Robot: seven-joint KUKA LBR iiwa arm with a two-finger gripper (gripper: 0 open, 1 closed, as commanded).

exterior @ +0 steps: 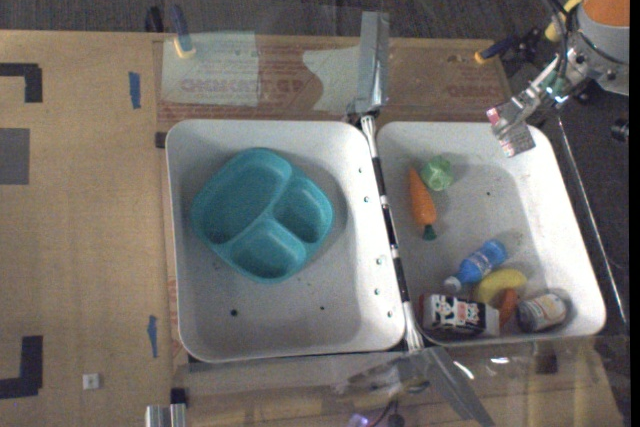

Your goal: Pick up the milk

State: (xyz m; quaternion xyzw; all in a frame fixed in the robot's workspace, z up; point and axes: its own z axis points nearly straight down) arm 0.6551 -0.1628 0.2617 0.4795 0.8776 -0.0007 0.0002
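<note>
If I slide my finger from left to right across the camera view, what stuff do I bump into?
Teal divided plate → orange carrot → green cup → milk carton → blue bottle → the end effector above the right bin's far corner.

Legible text: none.

Printed sheet (212, 75) under the clear panel behind the left bin (190, 215): a line of pale capital lettering, too faint and blurred to read.

Milk carton (459, 314), lying at the front edge of the right bin (560, 185): black-and-white patterned face, any wording too small to make out.

Small jar (543, 311), front right corner of the same bin: light label, print unreadable.
</note>
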